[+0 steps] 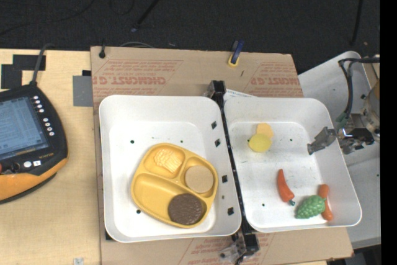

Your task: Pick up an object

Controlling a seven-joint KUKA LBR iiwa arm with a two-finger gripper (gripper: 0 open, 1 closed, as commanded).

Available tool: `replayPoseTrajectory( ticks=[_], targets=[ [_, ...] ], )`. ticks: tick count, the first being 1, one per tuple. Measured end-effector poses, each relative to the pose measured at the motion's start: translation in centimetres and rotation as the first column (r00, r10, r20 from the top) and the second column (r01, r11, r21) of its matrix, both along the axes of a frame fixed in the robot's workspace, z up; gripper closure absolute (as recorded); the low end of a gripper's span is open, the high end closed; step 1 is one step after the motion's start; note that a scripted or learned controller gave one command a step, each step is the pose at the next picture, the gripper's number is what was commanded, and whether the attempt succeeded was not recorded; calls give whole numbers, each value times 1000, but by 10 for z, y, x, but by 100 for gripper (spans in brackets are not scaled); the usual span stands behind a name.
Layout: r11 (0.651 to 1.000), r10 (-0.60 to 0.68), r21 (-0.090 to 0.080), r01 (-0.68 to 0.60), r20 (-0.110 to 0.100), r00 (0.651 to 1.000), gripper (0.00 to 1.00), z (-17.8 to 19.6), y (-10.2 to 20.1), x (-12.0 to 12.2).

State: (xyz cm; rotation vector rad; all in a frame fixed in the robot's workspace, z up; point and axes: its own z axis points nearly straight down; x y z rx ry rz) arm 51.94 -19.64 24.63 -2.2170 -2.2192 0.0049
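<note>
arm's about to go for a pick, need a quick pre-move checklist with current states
1. Hand is over the right white bin, near its right wall: ok.
2. Hand carries nothing already: cannot tell.
3. Targets within the right bin: yellow round toy, red-orange sausage-shaped toy, green bumpy toy vegetable: ok.
4. Yellow round toy stands apart from the others: ok.
5. Green vegetable free of neighbours: not ok, small orange carrot-like toy sits against it.

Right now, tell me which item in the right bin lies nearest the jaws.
The yellow toy, in the bin's upper middle. The red sausage, green toy and orange piece all lie lower, toward the bottom corner.
</note>
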Motion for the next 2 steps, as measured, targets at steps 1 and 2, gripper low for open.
replayPoseTrajectory(
  ticks=[1, 2],
  targets=[
    [1000, 0, 2, 0, -6, 1000, 100, 7, -1, 0],
    [1000, 8, -1, -8, 13, 1000, 100, 135, 87, 17]
  ],
)
